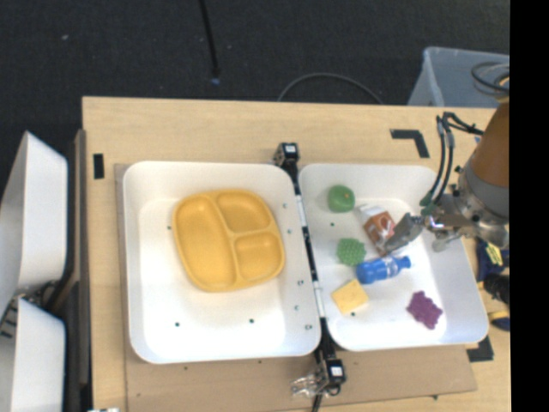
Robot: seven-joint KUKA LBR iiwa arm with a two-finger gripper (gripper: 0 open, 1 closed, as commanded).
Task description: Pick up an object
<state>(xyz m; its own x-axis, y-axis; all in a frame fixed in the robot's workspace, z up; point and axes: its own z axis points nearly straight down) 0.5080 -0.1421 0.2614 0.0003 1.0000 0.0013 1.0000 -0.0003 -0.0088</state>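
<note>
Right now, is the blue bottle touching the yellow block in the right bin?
Apart. The camera view shows a strip of white bin floor between the blue bottle and the yellow block, which lies below and left of it.

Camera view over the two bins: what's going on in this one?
The arm reaches in from the right, its gripper low over the right bin, next to the brown packet and just above the blue bottle. Nothing is visibly held. Two green items, a yellow block and a purple toy lie around them. The left bin holds a yellow divided tray.
</note>
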